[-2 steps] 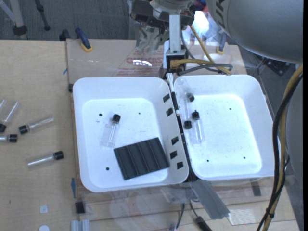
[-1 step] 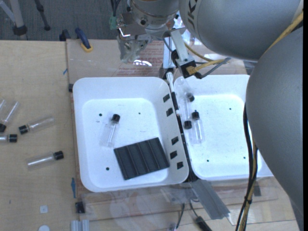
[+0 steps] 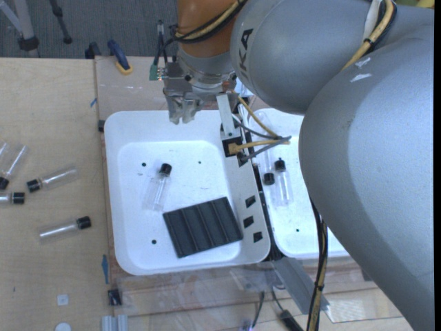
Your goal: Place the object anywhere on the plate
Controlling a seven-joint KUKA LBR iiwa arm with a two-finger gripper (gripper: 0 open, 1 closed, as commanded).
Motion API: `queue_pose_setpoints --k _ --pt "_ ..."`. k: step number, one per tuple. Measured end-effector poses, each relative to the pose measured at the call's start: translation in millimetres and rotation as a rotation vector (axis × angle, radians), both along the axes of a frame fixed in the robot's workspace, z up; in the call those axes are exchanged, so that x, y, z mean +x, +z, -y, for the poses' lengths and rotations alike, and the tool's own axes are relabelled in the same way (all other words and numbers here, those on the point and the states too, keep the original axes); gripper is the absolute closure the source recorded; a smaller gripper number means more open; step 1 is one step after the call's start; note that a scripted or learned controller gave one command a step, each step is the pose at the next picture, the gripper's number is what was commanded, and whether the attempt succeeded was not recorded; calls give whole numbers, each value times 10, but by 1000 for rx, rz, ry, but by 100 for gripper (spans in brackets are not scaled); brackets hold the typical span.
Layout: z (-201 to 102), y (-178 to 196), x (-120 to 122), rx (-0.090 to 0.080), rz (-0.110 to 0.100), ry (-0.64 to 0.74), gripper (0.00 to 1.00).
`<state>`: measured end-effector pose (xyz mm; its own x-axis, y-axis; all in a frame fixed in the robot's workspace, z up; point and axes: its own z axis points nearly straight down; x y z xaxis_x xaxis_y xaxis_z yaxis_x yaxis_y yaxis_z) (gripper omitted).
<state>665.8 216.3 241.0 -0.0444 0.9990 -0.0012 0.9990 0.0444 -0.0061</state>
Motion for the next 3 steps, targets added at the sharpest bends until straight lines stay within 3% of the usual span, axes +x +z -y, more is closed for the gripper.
queue_pose_setpoints --k 1,2,3 --pt "-43 56 4 3 2 397 100" --pt "24 -380 -57 6 1 903 100" --pt "-78 -403 -510 7 1 1164 100"
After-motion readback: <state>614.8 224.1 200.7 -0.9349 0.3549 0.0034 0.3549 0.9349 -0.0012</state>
